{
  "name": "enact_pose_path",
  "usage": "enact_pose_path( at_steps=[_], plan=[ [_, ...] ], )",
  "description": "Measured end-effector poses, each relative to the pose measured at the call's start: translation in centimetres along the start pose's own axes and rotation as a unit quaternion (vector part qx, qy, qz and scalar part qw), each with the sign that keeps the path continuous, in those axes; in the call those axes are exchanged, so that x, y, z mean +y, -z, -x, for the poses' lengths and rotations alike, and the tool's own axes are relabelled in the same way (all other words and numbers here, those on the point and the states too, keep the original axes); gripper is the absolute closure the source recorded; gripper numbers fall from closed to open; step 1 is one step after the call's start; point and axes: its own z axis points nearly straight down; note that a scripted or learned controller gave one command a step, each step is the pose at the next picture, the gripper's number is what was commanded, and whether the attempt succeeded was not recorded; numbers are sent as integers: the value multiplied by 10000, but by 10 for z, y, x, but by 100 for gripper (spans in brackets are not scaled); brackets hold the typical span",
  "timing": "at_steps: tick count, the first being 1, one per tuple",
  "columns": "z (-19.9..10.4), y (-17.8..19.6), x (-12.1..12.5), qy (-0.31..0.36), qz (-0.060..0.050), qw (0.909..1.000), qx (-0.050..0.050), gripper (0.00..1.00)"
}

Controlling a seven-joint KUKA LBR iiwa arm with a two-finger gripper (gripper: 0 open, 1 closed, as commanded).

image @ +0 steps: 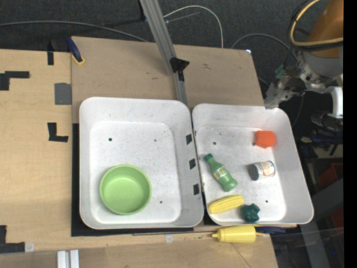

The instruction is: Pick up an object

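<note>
The right bin (290,200) holds several objects. An orange block (265,139) lies near its far right side. A small silver can (261,170) lies on its side below the block. A green bottle (220,172) lies in the middle, with a yellow corn cob (225,204) and a dark green piece (250,212) at the near edge. My gripper (274,95) hangs above the bin's far right corner, apart from every object, with nothing seen in it.
A green bowl (125,189) sits in the near left part of the left bin (134,113). A yellow bottle (236,234) lies on the bench just outside the right bin's near rim. A grey pole (162,27) slants down to the bins' far junction.
</note>
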Motion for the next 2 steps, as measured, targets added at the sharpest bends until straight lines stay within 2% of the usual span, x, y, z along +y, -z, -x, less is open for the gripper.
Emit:
enact_pose_path(
  at_steps=[1, 2],
  plan=[
    [-61, -7, -15, 23, -33, 10000, 15, 100],
    [-106, -18, -32, 17, -36, 10000, 12, 100]
  ],
)
